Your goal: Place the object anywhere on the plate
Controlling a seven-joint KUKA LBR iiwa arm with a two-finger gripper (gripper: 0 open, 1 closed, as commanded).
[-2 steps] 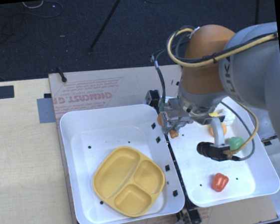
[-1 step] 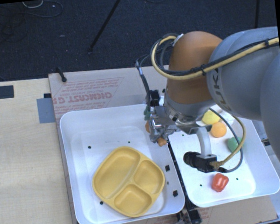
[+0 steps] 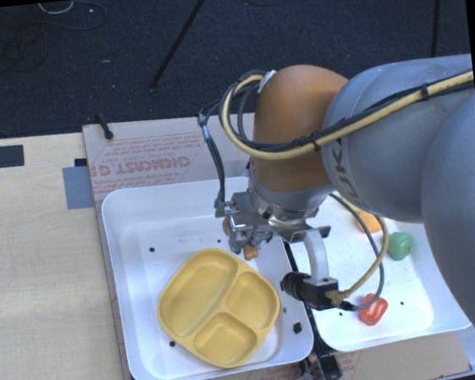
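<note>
My arm hides much of the right bin and an orange object there; I can't judge the gripper fingers.

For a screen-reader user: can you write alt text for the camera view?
A grey arm with an orange band reaches from the right over a yellow divided plate in the left white bin. The right bin holds a green object and a red object.
</note>
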